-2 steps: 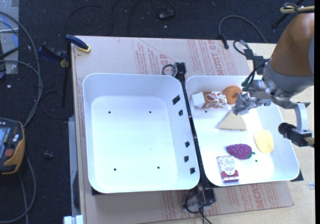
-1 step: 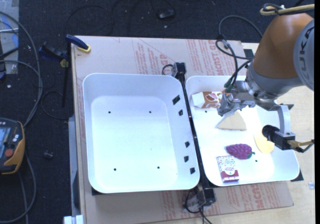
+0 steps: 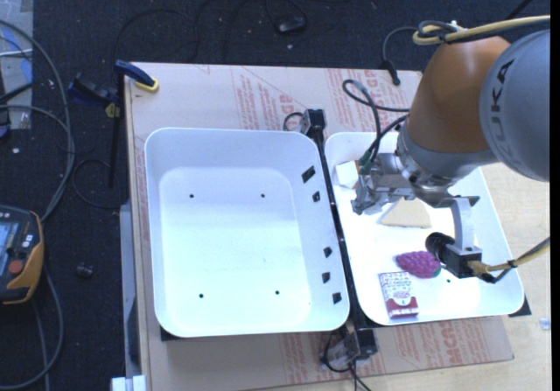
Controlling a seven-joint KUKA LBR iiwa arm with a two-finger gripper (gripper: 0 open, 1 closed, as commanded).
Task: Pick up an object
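The grey two-finger gripper (image 3: 366,198) hangs low over the right white bin (image 3: 503,293), beside a pale tan wedge (image 3: 405,217); its grip cannot be told. A purple knobbly object (image 3: 418,263) and a small red-and-white card packet (image 3: 398,295) lie nearer the bin's front.

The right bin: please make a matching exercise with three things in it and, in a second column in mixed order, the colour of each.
Things, all in the right bin:
1. bunch of grapes
2. small box
3. wedge

Colours:
A. pale cream
B. purple
C. red and white

Pairs: 1-B, 2-C, 3-A.

The gripper hangs over the far end of this bin, next to the wedge.
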